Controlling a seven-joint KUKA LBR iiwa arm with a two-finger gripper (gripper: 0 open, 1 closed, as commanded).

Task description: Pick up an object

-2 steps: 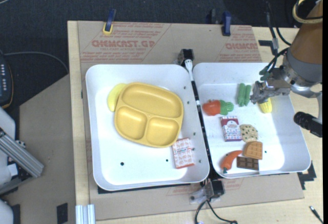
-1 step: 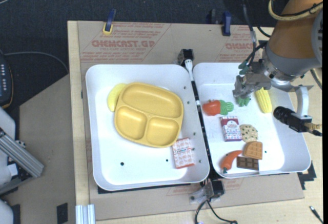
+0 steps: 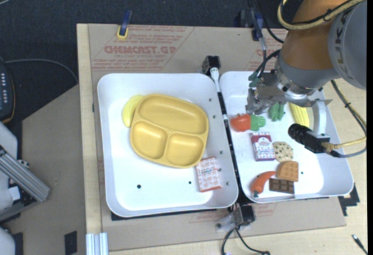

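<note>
Right bin [image 3: 344, 181]: small toy foods scattered loose, so any one is a candidate. Tool [image 3: 254, 109] low at the bin's far-left corner, just above the red tomato-like piece [image 3: 240, 123]; I cannot tell its opening. Left bin [image 3: 111, 131]: yellow divided plate [image 3: 169, 130], small printed packet [image 3: 208, 174] beside it.
</note>
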